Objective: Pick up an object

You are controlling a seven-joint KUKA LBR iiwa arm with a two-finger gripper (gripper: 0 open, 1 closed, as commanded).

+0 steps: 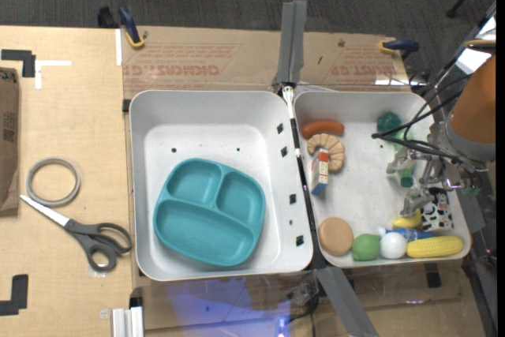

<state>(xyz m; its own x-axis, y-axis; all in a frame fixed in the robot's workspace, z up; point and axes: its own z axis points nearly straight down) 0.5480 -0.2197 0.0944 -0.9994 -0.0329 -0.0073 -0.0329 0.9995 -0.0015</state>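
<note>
A: Starting nearest. Taking the corn cob [432,248] as the mark, lying lengthwise against the near wall of the right bin [355,97]. Crowding just left of the cob: a white ball [392,245] touching its end, then a green ball [365,247], then a tan bun [335,235] further left.

B: Worrying about that row? Rolling away at the lightest nudge, probably, both balls being smooth and round.

A: Worrying more about what is sitting just beyond the cob. Judging the target to be there: a cow-patterned toy [435,214], black patches on white, small and blocky, resting just behind the cob. Pressing against the toy's left side, a yellow piece [407,222], possibly a banana, partly hidden.

B: And hanging a little further beyond the cob, the gripper [417,184]?

A: Yes, hovering over the toy and the yellow piece, cables trailing off to the right. Not being able to tell whether spread or pressed together, with too much metal and wire tangling in the view. Not seeing anything pinched.

B: So risking what, coming down from there?

A: Landing on two things at once and catching neither. Or pushing the toy against the cob and wedging both against the wall. Or closing beside the toy, given how tightly everything is packing in.

B: And farthest from the cob?

A: A dark green toy [388,122] and an orange sausage [323,127], lying well apart from the gripper, posing no trouble.
</note>
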